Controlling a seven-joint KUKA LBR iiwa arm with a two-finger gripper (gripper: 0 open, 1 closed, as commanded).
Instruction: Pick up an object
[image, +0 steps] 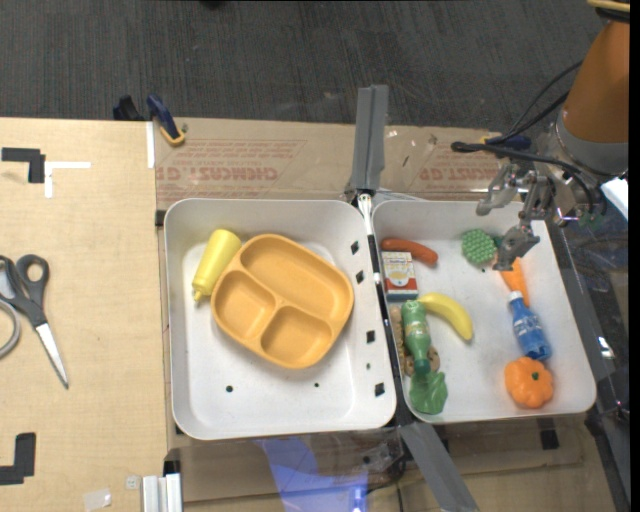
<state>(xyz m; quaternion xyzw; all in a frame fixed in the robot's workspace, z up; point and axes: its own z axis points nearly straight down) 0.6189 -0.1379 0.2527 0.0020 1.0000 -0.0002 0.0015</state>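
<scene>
Camera view, as I read it: pumpkin (528, 384) at 5 o'clock in right bin (480, 405), blue bottle (528, 332) and carrot (513, 275) beyond; end effector (518, 243) above the carrot's far end, grip state indeterminable.

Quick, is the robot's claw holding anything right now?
Gripper: above the right bin, over the green toy; whether it holds anything cannot be told.

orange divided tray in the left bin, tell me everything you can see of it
The orange divided tray, seemingly matte plastic, lies flat and right side up in the left white bin, turned at an angle. It has rounded corners, one long compartment and two smaller ones, with nothing in them. A yellow bottle lies against its upper-left edge.
</scene>
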